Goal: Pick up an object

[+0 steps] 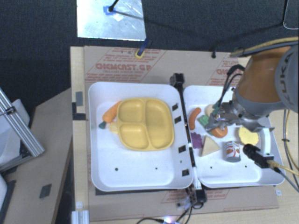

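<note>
Pincer (216,123) tips hidden among toy food (219,130)

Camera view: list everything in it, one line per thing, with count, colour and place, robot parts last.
bins: two, white, side by side on the bench.
divided plate: one, yellow, in the left bin.
carrot: one, orange with green top, left bin, at the plate's left edge.
sausage: one, orange-red, right bin near the divider.
purple piece: one, right bin beside the divider.
wedge: one, cream, right bin.
can: one, silver and red, right bin.
yellow disc: one, right bin, far right.
orange piece: one, under the pincer.
arm: one, grey and orange, from the right.
pincer: one, over the right bin.
</note>
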`<state>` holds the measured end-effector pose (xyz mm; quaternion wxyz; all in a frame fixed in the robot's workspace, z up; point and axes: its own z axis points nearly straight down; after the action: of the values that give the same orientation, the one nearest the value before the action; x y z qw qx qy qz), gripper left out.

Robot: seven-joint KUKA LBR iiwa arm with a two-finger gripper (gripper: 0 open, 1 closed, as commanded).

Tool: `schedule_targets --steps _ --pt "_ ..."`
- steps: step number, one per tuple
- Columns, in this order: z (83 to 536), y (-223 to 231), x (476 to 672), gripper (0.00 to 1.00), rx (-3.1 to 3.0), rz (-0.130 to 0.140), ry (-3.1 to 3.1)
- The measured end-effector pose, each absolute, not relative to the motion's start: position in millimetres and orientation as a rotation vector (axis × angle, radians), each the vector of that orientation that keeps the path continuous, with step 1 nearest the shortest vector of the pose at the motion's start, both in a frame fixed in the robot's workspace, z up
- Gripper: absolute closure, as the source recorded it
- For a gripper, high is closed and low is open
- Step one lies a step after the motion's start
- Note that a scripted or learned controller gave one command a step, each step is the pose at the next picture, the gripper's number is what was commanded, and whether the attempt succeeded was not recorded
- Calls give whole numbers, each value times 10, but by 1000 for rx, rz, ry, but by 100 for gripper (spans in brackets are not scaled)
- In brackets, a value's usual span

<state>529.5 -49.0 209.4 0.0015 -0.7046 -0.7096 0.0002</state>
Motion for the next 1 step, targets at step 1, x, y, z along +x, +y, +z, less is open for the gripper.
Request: schedule_targets --steps 1 --pt "2243 -130 4869 100 -2211 -2 -2228"
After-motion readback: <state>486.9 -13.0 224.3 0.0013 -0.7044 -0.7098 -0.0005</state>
